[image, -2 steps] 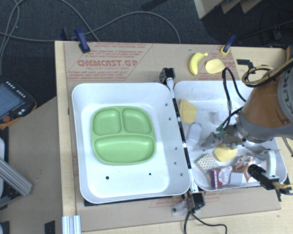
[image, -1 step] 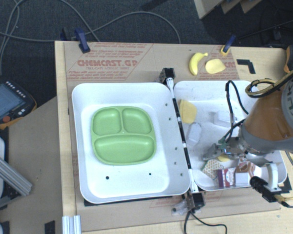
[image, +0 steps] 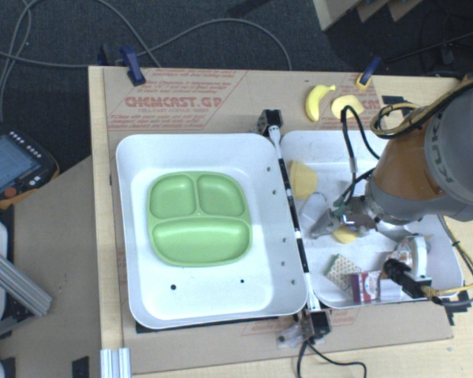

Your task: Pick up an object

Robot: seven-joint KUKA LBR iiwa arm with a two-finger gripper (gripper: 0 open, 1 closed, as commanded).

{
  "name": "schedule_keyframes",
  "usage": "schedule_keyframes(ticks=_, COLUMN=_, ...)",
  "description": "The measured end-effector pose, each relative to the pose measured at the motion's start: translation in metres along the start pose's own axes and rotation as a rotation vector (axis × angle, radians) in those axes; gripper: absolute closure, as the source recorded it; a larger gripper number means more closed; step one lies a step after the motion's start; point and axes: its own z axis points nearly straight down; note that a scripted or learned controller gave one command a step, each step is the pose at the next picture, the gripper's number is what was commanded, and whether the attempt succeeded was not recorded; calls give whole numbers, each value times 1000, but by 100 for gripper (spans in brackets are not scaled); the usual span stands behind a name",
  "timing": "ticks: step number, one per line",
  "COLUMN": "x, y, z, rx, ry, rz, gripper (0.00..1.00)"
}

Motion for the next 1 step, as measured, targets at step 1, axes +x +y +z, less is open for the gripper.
schedule_keyframes(ticks=1, x=-1, y=1, z=-11, rx=-3, ry=-2, rz=0, gripper=100)
